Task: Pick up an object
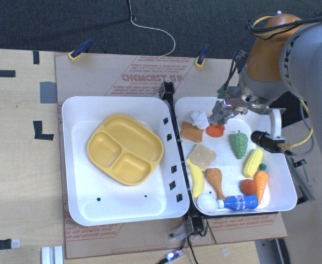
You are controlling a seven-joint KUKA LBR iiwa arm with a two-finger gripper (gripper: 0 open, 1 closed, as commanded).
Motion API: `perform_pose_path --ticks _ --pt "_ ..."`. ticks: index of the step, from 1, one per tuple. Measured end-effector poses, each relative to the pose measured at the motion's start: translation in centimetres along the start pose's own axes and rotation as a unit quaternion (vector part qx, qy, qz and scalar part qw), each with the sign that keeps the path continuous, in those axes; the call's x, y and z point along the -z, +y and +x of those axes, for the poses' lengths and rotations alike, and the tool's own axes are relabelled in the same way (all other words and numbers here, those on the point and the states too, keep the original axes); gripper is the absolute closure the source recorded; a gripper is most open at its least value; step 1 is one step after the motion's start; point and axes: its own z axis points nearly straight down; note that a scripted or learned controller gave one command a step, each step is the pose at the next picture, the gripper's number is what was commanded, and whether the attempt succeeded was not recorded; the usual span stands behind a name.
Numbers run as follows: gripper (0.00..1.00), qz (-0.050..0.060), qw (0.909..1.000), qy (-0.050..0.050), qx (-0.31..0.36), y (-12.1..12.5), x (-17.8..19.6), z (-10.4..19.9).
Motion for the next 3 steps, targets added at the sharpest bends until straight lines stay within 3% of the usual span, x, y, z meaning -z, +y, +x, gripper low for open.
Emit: perform_pose_path --ticks 1,2,3 --pt "1.0 0.002 1.0 0.0 0.0 0.1 2.7 0.1" --pt "1.0 0.004 1.0 0.0 0.002 -2.7 1.6 4.6" --pt "1.0 0.004 1.0 0.001 0.003 -5.3 3.1 9.5"
